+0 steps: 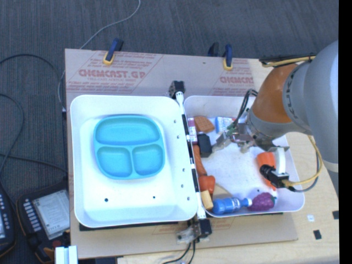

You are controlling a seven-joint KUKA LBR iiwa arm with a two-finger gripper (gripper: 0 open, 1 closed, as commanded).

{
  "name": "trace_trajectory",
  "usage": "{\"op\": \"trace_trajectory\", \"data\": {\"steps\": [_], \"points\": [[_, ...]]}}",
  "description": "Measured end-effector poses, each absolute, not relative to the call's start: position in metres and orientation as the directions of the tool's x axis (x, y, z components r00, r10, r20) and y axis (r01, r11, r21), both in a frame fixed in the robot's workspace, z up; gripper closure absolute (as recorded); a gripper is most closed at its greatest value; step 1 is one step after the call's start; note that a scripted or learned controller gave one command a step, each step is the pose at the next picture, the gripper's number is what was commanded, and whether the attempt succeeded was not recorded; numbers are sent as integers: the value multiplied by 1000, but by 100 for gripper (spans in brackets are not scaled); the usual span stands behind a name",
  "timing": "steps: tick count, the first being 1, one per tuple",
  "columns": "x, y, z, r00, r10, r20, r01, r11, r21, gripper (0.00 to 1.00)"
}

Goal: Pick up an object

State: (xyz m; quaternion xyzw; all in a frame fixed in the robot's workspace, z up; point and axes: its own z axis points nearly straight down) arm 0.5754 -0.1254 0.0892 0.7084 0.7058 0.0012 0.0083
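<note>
Clutter is lying along the edges of the right bin, while the left bin is carrying one blue divided tray; the gripper is hanging low over the far middle of the right bin, its metal fingers looking slightly parted with nothing visibly between them, though the spread is hard to judge. Likeliest candidates are sitting near it: a brown rounded piece at the far left corner and a black block just beside it; both are looking small, light and rigid, probably best taken across their narrow width. One blue bottle is lying at the near wall, touching one purple piece; the bottle seems smooth and apt to roll, so its middle would suit a grasp. One orange piece is resting at the right; two orange carrot-like pieces are lining the left wall.
</note>
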Motion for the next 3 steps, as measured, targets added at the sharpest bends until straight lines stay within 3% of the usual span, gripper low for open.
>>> {"op": "trace_trajectory", "data": {"steps": [1, 2, 3], "points": [[521, -106, 89, 2, 1000, -6, 1000, -2, 13, 0], [522, -105, 99, 2, 1000, -4, 1000, -2, 13, 100], [544, -130, 88, -2, 1000, 4, 1000, 2, 3, 100]]}}
